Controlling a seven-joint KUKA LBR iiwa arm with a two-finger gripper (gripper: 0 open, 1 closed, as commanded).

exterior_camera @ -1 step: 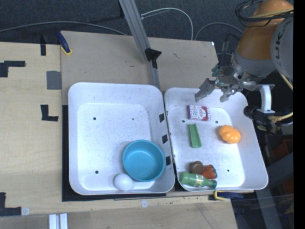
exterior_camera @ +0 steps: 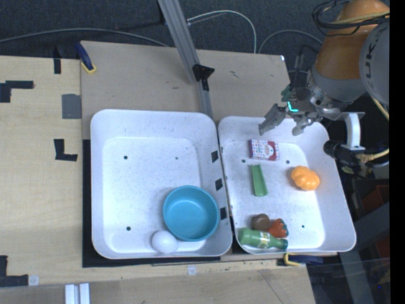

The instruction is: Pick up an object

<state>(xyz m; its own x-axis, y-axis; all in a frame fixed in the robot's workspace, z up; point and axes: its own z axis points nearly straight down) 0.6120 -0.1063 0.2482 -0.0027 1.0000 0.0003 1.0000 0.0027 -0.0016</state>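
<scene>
Two-finger gripper [exterior_camera: 282,126] spread wide open, holding nothing, hovering over far edge of right white bin [exterior_camera: 335,233]. Just below it a small red-and-white carton [exterior_camera: 263,149], then flat green block [exterior_camera: 258,180], orange rounded fruit toy [exterior_camera: 305,178], brown and red lumps [exterior_camera: 268,223], green bottle [exterior_camera: 262,239] at near edge. Left white bin [exterior_camera: 114,170]: blue bowl [exterior_camera: 190,212], white ball [exterior_camera: 164,240] touching it

Right bin [exterior_camera: 329,233] centre open; red carton [exterior_camera: 262,149] nearest gripper [exterior_camera: 282,125].
</scene>
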